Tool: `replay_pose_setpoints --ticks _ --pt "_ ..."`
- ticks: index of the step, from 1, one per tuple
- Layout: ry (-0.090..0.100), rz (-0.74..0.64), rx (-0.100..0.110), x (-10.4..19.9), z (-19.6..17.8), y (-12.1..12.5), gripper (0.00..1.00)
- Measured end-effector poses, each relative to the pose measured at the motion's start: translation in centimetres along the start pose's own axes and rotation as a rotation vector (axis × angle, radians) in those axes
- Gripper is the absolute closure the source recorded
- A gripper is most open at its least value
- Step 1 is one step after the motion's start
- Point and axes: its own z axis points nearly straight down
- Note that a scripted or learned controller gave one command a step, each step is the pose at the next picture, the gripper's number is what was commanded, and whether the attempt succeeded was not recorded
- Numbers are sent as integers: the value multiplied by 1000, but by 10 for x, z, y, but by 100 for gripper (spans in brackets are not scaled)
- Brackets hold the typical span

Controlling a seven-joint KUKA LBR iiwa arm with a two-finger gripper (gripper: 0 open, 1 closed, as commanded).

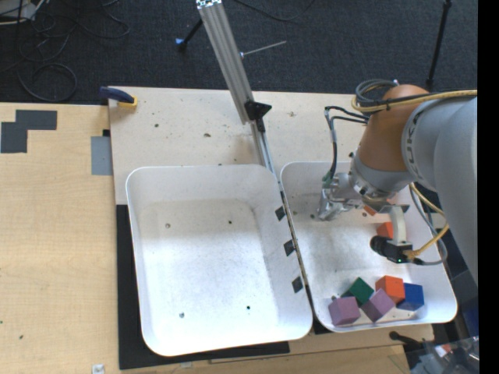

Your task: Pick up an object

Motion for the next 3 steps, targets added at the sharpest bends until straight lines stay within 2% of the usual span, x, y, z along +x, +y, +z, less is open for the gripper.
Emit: replay_pose_setpoints --ticks 1,3 --pt "-4 -3 -10 8 -55 6 100" --pt "-5 -2 -11 -2 -161 0 100"
